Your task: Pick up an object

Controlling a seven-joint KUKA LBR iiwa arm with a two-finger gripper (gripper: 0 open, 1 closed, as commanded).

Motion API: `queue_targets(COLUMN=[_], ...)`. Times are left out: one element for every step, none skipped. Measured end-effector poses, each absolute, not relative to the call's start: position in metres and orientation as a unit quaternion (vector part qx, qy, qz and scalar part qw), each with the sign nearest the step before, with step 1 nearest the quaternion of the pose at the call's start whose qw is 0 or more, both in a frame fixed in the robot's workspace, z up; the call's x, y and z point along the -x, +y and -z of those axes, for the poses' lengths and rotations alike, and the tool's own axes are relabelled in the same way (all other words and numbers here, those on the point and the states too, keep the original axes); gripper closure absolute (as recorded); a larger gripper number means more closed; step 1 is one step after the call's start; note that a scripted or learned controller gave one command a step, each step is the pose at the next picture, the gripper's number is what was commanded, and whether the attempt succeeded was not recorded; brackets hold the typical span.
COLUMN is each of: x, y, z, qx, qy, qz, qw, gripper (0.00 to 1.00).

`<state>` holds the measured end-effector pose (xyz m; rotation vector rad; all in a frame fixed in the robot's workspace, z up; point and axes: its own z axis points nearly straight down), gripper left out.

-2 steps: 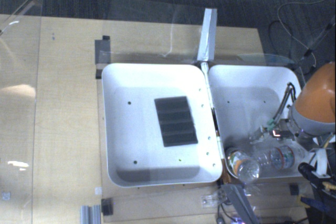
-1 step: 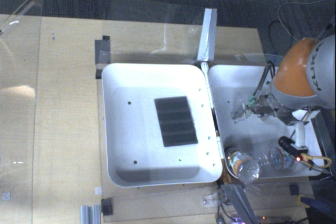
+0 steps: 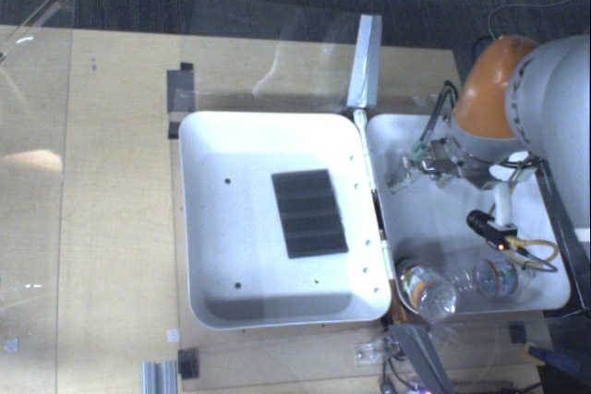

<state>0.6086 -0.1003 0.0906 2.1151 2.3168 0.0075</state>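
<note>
The tool (image 3: 427, 165) hangs over the right bin's (image 3: 434, 226) far half. I cannot tell whether it is apart or together. A clear bottle (image 3: 457, 284) lies well apart from it, by the near wall.

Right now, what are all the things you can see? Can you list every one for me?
Left bin: one, white, on the bench beside the other bin.
Right bin: one, white, next to the left bin.
Ridged block: one, black, lying flat in the middle of the left bin.
Bottle: one, clear plastic, lying on its side along the near edge of the right bin.
Bench: one, pale wood, under both bins.
Arm: one, grey with an orange band, reaching over the right bin.
Gripper: one, metal-coloured, over the far left part of the right bin.
</note>
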Motion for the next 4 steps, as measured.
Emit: queue_targets(x=[-0.671, -0.612, -0.520, -0.596], y=[-0.107, -0.159, -0.131, -0.093], z=[-0.088, -0.171, -0.089, -0.088], qx=[-0.653, -0.726, -0.751, -0.726], qy=[0.757, 0.687, 0.660, 0.687], qz=[-0.0016, -0.0022, -0.0041, -0.0047], qw=[0.001, 0.003, 0.003, 0.004], gripper=[0.00, 0.00, 0.00, 0.00])
